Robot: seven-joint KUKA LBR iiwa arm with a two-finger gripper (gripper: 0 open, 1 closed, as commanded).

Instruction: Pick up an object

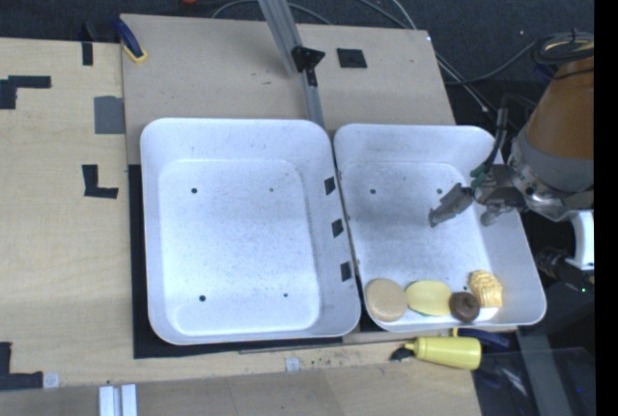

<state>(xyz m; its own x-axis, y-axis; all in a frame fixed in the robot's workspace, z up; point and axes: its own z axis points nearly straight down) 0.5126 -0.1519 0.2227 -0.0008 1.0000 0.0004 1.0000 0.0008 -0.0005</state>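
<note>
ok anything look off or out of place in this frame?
One thing: a yellow tool lies on the bench just outside the right bin, near its front edge. The bin's four small items are crowded into its front corner. No spills or damage show.

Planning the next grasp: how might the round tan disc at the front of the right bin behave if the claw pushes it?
The tan disc looks flat and smooth, so it would probably slide rather than roll. It lies against the bin's front wall beside a yellow piece, so a push may jam it or nudge that neighbour. It seems rigid.
</note>
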